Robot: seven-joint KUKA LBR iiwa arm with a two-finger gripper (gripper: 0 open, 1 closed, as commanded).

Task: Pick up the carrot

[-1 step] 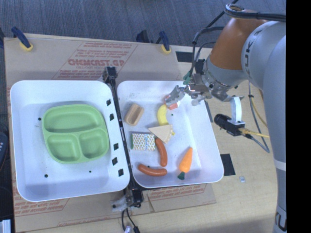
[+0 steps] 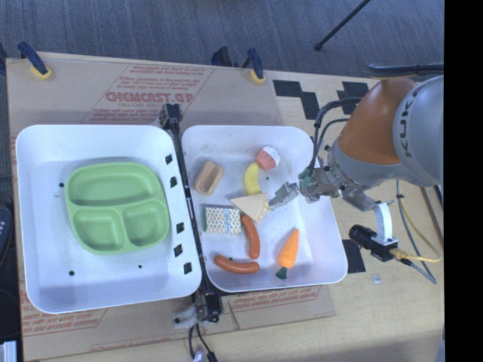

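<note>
The carrot (image 2: 288,250) lay in the right bin (image 2: 321,266), near its front right corner, just right of a sausage (image 2: 250,236). The jaws (image 2: 284,194) hung over the same bin, well above the carrot and beside a yellow wedge (image 2: 251,204); how far they stood open could not be told.
</note>
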